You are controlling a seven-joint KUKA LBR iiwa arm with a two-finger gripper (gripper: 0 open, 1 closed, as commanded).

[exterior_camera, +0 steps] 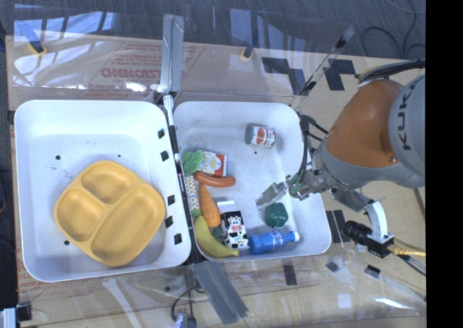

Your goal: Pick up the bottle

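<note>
Blue bottle (273,240) lies on its side, white cap pointing right; jaws' state unclear.

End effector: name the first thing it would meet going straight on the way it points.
The end effector points left across the right bin; the sausage seems first in line, though height is unclear.

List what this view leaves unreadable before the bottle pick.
- Gripper: too small and blurred in the camera view to read its state.
- Blue bottle: label too small to read.
- Small can: print blurred.
- Banana: partly covered by the cow-patterned carton.
</note>
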